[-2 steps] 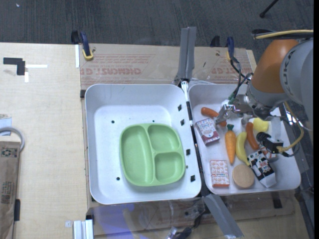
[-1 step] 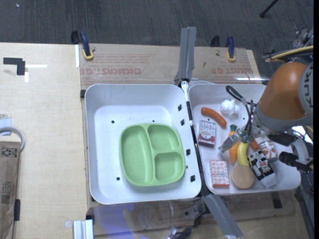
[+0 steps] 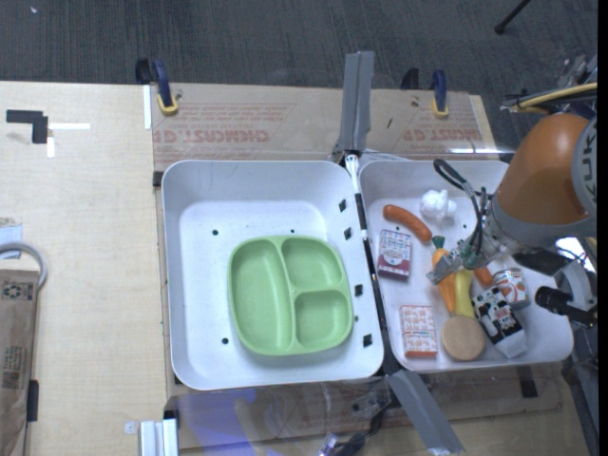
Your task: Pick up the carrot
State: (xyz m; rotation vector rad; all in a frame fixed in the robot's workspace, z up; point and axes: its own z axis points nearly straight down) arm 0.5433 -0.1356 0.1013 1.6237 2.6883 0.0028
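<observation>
In the right bin (image 3: 541, 354), the metal gripper (image 3: 454, 262) hangs over the tapered orange carrot (image 3: 445, 289) – finger spread impossible to tell – beside a smooth yellow banana-like piece (image 3: 463, 293).

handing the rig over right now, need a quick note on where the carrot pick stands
End effector: low in the right bin, over the carrot; open or shut cannot be told.
Carrot: lying in the right bin beside a yellow piece, above the round cookie.
Green plate: in the left bin.
Done: arm is at the carrot.
Left: confirm the grasp, lift.
</observation>
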